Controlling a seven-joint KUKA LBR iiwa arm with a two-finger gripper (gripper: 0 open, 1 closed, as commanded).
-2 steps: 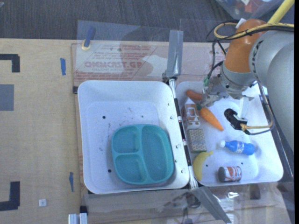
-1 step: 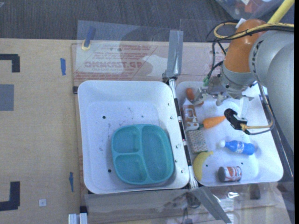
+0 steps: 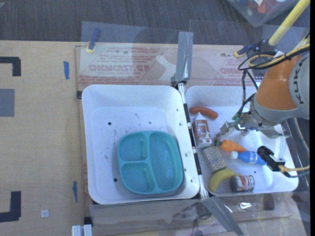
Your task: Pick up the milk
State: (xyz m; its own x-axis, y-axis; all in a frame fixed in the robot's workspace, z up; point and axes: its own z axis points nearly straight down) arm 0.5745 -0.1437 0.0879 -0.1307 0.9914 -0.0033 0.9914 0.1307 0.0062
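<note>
Small brown-and-white milk carton lying against left wall of right white bin, hot dog just behind. End effector low near orange carrot, finger state cannot tell. Bare floor mid-bin. Left white bin: teal divided plate only. Tan worktop beyond.

Clear sheet behind bins: red print, approx "CHEMCAST GP". Rest illegible.
</note>
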